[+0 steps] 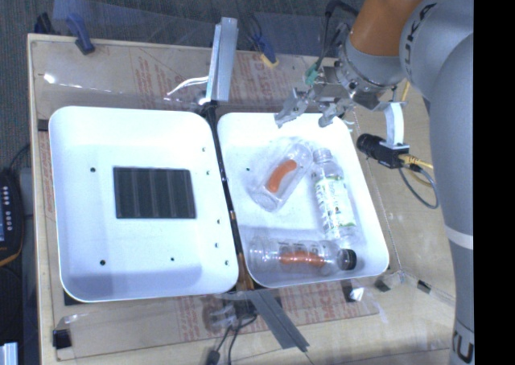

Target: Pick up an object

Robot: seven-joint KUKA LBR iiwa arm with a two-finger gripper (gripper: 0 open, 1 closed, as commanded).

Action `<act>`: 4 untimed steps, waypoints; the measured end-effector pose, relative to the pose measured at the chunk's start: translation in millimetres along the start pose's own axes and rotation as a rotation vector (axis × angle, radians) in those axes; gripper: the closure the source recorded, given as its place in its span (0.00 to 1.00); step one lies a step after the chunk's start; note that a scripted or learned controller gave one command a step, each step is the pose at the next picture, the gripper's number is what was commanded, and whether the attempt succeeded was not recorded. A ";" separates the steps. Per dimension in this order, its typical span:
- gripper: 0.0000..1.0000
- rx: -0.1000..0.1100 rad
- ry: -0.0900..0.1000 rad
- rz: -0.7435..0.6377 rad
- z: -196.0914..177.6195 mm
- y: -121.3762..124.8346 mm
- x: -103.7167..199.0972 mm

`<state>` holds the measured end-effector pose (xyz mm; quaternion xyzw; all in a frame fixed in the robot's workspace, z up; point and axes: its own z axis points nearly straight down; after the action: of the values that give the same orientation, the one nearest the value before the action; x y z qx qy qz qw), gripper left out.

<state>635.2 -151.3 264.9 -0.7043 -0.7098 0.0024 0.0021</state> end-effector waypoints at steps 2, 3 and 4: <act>0.00 -0.040 -0.016 -0.073 136.7 -12.7 -50.2; 0.00 -0.048 -0.020 -0.070 144.7 -5.8 -51.2; 0.00 -0.053 -0.024 -0.083 144.2 -0.1 -41.5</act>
<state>634.5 -192.8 120.7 -0.6740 -0.7383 -0.0081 -0.0247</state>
